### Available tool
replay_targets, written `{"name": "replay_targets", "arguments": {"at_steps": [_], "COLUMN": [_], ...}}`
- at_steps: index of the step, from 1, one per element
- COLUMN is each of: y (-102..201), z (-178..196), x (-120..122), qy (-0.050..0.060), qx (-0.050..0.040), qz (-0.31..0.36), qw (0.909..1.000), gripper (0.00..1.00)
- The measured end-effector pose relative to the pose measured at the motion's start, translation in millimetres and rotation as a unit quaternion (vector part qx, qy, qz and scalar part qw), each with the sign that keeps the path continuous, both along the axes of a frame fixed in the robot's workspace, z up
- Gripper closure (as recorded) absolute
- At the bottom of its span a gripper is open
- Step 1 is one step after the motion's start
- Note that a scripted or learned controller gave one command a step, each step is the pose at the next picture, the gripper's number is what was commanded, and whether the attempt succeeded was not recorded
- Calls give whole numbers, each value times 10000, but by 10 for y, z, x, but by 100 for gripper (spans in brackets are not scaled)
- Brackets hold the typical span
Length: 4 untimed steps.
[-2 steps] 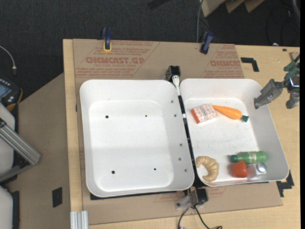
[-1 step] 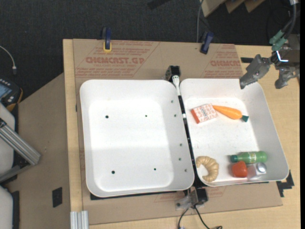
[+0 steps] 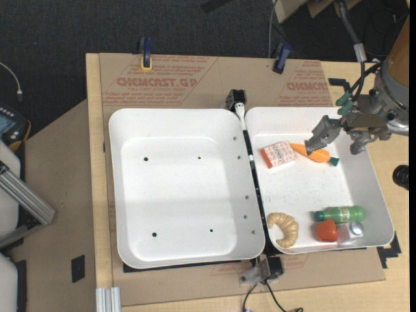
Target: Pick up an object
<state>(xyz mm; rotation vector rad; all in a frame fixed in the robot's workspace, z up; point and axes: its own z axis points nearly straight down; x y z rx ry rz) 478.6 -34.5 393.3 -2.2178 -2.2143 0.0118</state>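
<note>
Hovering over the orange plastic carrot (image 3: pixel 314 153), the grey two-finger gripper (image 3: pixel 339 136) stood open, holding nothing; I judged descending straight and centring the carrot between the jaws best.

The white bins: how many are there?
2. The left bin and the right bin sit side by side on the bench; all objects lie in the right one.
</note>
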Motion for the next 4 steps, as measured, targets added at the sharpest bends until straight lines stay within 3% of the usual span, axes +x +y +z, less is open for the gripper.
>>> {"name": "replay_targets", "arguments": {"at_steps": [1, 3, 4], "y": [-218, -604, -1079], "z": [-1251, -3064, -3090], "x": [-13, 925, 960], "qy": [20, -16, -61], "qx": [1, 1, -18], "qz": [-13, -2, -14], "qw": [10000, 10000, 10000], "gripper": [0, 0, 0]}}
